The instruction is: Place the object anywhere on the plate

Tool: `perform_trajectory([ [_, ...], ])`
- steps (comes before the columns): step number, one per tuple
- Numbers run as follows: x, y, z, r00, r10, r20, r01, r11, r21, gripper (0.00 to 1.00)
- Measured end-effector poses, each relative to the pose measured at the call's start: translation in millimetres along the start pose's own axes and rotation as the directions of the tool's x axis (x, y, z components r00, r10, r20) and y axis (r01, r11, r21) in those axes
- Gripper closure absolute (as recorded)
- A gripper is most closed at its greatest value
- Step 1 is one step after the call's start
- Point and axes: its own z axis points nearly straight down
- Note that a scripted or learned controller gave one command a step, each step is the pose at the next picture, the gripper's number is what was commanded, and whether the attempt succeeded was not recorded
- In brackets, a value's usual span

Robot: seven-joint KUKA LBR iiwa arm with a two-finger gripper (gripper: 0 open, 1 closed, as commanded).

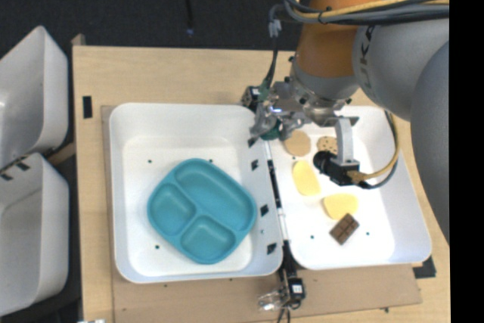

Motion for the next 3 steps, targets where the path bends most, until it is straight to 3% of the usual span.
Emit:
perform_trajectory([
  [2, 107, 6, 4, 1.000, 0.001, 0.001, -0.001, 1.000, 0.001, 1.00],
  [3, 104, 6, 4, 1.000, 0.005, 0.002, -0.005, 1.000, 0.002, 0.00],
])
